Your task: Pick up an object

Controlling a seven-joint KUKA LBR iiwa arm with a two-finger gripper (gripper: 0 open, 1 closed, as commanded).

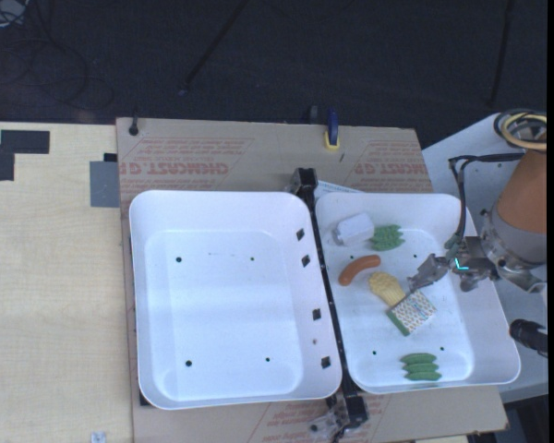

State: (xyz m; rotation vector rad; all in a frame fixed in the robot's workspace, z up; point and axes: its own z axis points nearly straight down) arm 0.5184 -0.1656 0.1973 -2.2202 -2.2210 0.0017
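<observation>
In the right bin (485, 363), the sausage (359, 269) apparently lies slanted up-right.

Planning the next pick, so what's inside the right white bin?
The right white bin holds a white block, leafy green toy, orange sausage, yellow piece, patterned box and green pods.

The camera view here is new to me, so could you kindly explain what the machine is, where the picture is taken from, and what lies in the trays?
One camera fixed above the bench looks down at a slant. The grey and orange machine entering from the right is a robot arm, ending in a two-finger gripper. Its job is to pick up an object. Two shallow white bins sit side by side. The right bin holds small toy items: a white block, a leafy green piece, a sausage, a yellow piece, a patterned box and green pods. The gripper hangs just above the patterned box; nothing shows between its fingers.
</observation>
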